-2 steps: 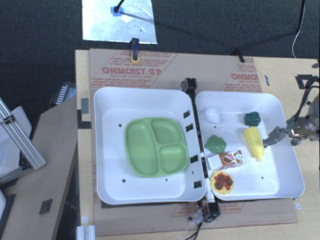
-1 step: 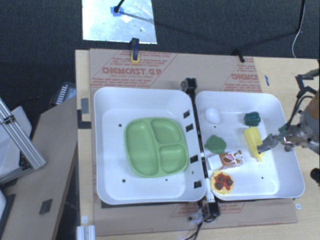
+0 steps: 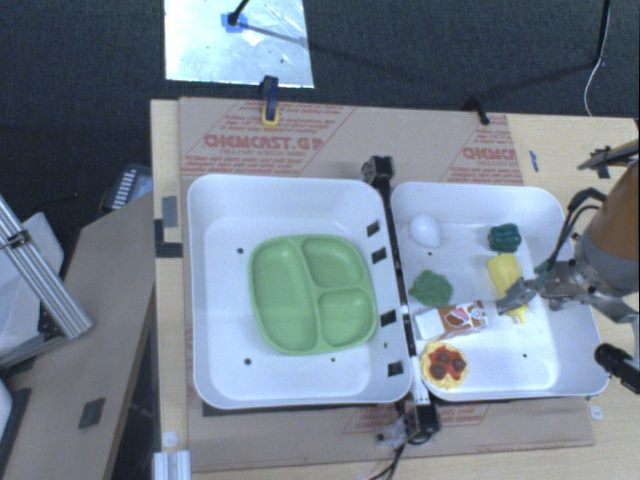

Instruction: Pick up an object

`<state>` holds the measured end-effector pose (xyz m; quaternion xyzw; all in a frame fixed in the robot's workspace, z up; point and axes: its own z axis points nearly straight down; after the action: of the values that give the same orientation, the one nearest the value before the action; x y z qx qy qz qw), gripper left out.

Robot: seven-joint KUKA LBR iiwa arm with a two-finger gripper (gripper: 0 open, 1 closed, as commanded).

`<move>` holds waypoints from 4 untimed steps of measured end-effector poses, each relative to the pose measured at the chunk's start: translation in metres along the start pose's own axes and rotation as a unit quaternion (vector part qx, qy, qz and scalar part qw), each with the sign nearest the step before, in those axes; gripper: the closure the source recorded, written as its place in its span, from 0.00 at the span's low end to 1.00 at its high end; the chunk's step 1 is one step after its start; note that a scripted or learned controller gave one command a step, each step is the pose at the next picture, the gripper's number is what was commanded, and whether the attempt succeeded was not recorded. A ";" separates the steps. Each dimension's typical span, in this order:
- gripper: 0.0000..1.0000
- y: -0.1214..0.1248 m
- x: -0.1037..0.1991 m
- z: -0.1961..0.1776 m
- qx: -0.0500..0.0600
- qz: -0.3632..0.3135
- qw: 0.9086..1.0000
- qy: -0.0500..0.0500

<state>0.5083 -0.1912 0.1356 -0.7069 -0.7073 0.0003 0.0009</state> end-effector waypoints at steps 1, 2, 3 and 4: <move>1.00 0.001 -0.001 -0.014 -0.003 0.000 1.000 -0.002; 1.00 -0.001 0.003 -0.059 -0.004 -0.002 1.000 -0.002; 1.00 0.001 0.003 -0.078 -0.003 -0.002 1.000 -0.001; 1.00 0.018 0.053 -0.090 -0.003 -0.005 1.000 0.000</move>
<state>0.5263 -0.1378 0.2258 -0.7035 -0.7107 -0.0015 -0.0010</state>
